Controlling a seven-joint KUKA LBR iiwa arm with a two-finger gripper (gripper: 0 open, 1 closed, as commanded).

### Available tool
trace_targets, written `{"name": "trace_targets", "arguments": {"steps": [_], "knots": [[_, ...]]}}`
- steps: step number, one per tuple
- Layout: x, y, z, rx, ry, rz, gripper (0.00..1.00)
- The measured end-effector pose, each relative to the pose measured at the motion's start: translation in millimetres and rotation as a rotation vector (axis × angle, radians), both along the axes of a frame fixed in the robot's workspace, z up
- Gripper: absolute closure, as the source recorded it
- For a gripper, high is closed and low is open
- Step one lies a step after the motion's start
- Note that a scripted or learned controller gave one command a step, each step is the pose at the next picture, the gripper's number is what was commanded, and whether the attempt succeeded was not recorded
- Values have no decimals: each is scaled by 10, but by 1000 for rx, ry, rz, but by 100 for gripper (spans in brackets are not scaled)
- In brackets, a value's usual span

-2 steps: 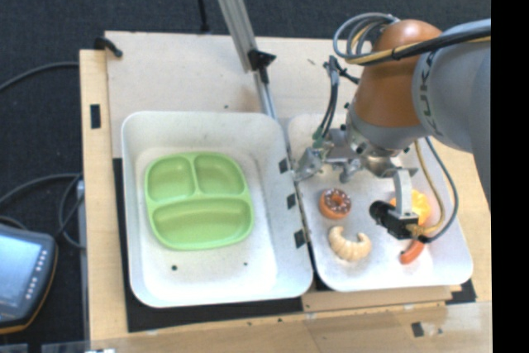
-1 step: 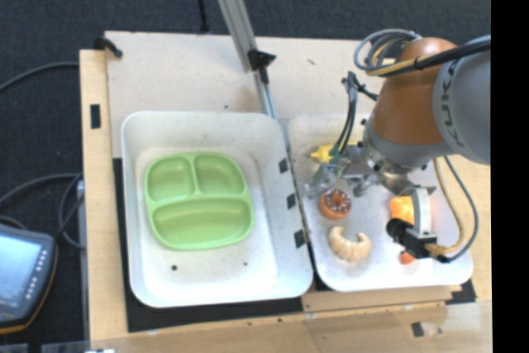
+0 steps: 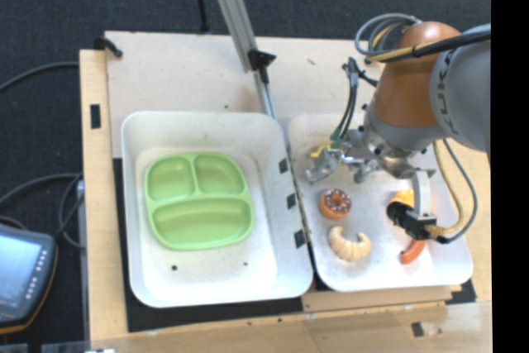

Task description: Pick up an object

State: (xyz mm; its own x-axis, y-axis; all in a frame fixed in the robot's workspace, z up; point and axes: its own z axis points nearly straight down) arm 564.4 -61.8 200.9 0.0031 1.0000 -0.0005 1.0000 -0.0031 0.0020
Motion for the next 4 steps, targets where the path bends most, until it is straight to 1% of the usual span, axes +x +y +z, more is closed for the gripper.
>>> {"name": "trace_targets", "arguments": {"steps": [1, 2, 3, 4], "knots": [[-265, 585, 338, 3, -2, 11, 0], [264, -102, 482, -4, -3, -1, 0], [14, 60, -30, 0, 8, 1, 0], [-44, 1228, 170, 4, 0, 14, 0]]}}
